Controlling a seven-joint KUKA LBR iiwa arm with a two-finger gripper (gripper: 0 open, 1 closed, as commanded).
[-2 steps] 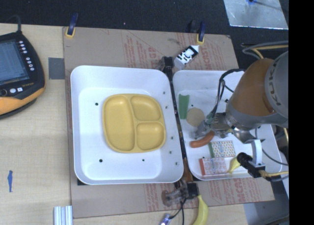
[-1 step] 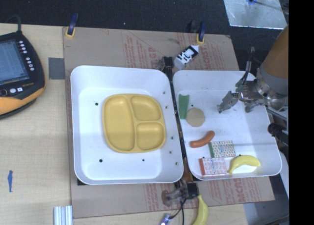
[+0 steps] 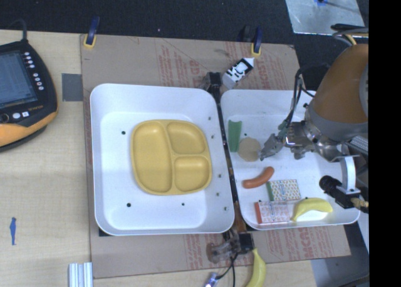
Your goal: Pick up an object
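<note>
A grey KUKA arm with an orange band reaches in from the right and lowers its gripper (image 3: 274,146) over the right-hand bin (image 3: 263,101); whether it is spread or closed cannot be told at this angle, and nothing can be seen held in it. Just to the gripper's left lies a round tan disc (image 3: 249,150), with a green block (image 3: 234,135) a little farther left beside the bin's inner wall. Below the gripper sit a red sausage (image 3: 258,177) and, lower still, a patterned card (image 3: 284,189), a small red-edged packet (image 3: 272,212) and a yellow banana slice (image 3: 312,209). Well to the gripper's left, the other bin (image 3: 109,154) carries a yellow divided plate (image 3: 170,156). A teach pendant (image 3: 24,94) rests at the bench's far left.
</note>
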